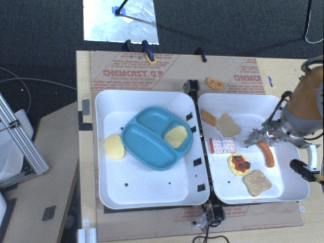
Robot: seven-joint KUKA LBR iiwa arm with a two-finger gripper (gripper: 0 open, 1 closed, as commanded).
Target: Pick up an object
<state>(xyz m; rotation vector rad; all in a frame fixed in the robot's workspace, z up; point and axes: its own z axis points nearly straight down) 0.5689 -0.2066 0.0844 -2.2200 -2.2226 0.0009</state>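
My gripper (pixel 259 135) hangs low in the right bin (pixel 291 189), reaching in from the right under the arm's orange band (pixel 309 97). Its tip is just above the upper end of a red sausage (pixel 267 154) that lies on the bin floor. Left of the gripper lie a tan bread slice (pixel 228 125), a brown roll (pixel 208 117) and a red-and-white packet (pixel 221 146). In front of it lie a small pizza piece (pixel 239 164) and a piece of toast (pixel 256 182).
The left bin (pixel 116 191) holds a blue divided plate (pixel 152 143) with a yellow piece (pixel 175 135) in one compartment, and another yellow piece (pixel 114 147) beside the plate. A small pretzel (pixel 214 83) lies on the cardboard behind the bins.
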